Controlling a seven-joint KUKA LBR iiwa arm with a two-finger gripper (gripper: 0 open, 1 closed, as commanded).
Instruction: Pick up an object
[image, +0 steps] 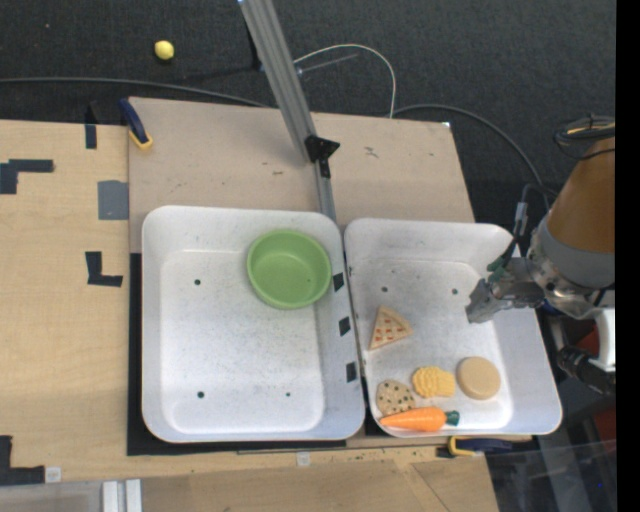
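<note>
Gripper (487, 297) at right edge of frame, over right side of right bin (420, 238); jaw state cannot tell, blurred and dark. Nothing visible between fingers.

Right bin contents, lower part: pizza slice (388, 328) near centre; round tan cookie (479, 378) lower right, below gripper; yellow waffle-like piece (433, 381) just beside it; chocolate-chip cookie (395, 396) further left; carrot (418, 420) along bottom wall, touching or just under both.

Left bin (180, 300): green bowl (289, 268) at upper right, near divide.

Metal pole (290, 90) slants from top of frame to bins' junction. Yellow ball (164, 49) on floor, upper left.
</note>
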